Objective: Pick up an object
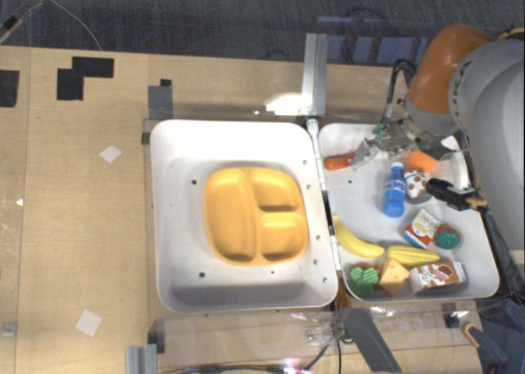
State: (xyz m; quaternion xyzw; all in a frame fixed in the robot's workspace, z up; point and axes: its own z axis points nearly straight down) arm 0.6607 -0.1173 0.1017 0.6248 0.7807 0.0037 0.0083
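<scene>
Claw: we saw the claw low over the far end of the right bin, at the end of the grey arm; whether it was released or clenched we could not tell.
Nearest thing: an orange-red carrot-like piece lay just beside the claw, on its side away from the arm.
Other candidates: a blue bottle stood near, toward the camera from the claw; further that way lay a banana, a cheese wedge, a green piece and a small carton.
Left bin: the left bin, well apart from the claw, held a yellow divided tray.
Step in hand: we judged it the approach; nothing looked lifted.
Next move: we thought it called for centring over the carrot-like piece, closing on it, then rising.
</scene>
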